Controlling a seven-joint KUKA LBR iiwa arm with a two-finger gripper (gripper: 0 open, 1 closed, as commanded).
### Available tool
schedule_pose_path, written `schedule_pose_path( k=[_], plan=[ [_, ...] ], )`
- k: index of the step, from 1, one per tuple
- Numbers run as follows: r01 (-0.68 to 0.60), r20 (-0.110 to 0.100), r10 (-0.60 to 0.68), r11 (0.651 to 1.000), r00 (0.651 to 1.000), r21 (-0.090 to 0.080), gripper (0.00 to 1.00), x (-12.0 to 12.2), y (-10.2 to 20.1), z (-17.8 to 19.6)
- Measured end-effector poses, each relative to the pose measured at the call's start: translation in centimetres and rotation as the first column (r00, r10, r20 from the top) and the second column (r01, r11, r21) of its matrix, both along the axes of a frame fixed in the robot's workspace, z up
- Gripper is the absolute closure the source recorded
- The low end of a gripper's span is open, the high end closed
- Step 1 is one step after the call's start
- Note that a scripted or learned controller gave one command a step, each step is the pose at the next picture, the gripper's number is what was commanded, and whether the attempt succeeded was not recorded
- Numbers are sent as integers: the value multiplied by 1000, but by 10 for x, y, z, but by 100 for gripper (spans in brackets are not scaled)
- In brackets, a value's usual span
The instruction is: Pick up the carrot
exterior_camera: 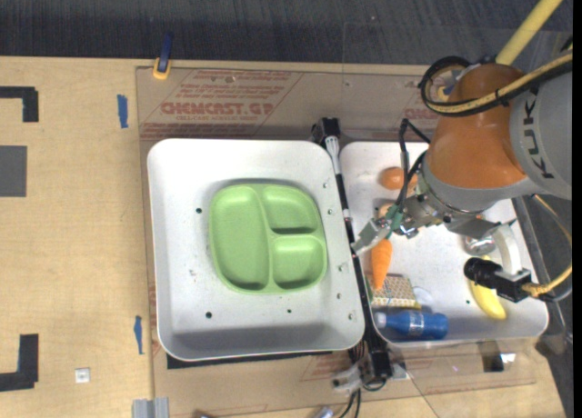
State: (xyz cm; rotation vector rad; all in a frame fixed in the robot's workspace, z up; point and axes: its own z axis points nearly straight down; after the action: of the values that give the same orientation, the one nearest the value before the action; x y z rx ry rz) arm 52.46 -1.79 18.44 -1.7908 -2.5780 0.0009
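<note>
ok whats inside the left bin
A green divided plate sits in the left bin, its three compartments bare. The bin floor directly under the plate is covered, so that part can't be seen.

green divided plate [268, 236] in left bin [173, 253] | blue bottle [414, 323], banana [488, 301] in right bin [455, 333]

Robotics lab, not a home. I worked over a plywood bench [73, 225] marked with black [20, 103] and blue tape [122, 110], two white bins [173, 225] clamped side by side, toy food in them, cables [536, 16] and a yellow hose [541, 12] overhead.
</note>
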Motion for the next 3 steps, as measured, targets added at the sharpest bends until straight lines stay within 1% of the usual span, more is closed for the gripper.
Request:
schedule_pose_path(
  k=[2, 3],
  plan=[
    [0, 0, 0, 1000, 1000, 0, 0, 0, 0, 0],
    [130, -3, -130, 992, 992, 0, 0, -21, 9, 0]
  ],
)
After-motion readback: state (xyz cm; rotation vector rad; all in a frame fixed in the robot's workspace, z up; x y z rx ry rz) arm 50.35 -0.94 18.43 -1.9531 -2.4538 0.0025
